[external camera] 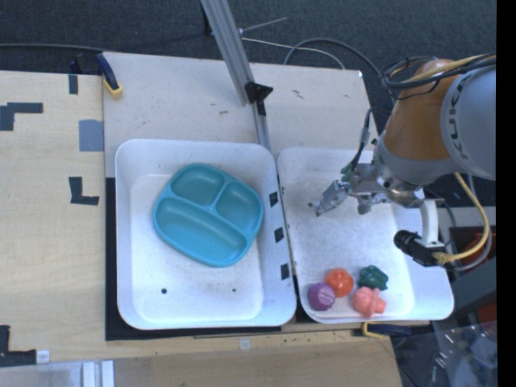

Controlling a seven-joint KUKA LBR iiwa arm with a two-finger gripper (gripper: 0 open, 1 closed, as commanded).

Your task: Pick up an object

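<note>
Orange toy lies well below the gripper, whose spread fingers grasp nothing.

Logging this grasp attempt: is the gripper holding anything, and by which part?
Nothing is held. The gripper hangs open above bare floor of the right bin, apart from the small toys in its near corner.

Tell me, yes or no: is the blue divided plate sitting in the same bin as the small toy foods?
No. The blue plate lies in the left bin, while the toy foods cluster in the right bin's near corner.
</note>
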